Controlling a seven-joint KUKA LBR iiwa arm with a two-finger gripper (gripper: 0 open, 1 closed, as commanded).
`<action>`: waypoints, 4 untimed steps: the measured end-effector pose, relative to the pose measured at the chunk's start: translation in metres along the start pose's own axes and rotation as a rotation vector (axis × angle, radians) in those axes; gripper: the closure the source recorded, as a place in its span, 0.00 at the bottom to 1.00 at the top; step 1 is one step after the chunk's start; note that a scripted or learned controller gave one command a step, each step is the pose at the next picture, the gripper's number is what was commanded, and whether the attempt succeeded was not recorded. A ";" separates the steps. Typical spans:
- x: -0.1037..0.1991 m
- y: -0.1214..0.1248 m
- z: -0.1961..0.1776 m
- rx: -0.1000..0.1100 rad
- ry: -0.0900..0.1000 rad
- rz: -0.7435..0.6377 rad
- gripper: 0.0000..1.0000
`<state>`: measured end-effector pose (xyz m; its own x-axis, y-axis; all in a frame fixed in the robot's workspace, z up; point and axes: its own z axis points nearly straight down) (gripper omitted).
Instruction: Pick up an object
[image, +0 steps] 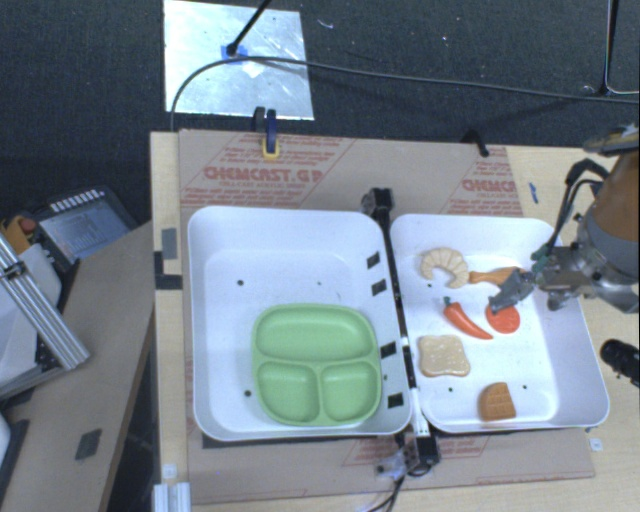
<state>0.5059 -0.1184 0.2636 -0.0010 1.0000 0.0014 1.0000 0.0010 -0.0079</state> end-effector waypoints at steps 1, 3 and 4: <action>0.000 0.002 -0.005 -0.010 -0.002 -0.002 0.00; 0.006 0.010 0.088 -0.005 0.000 0.000 0.00; 0.006 0.020 0.136 -0.006 0.000 0.000 0.00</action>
<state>0.5252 -0.1121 0.1272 -0.0013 1.0000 0.0012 1.0000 0.0013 -0.0023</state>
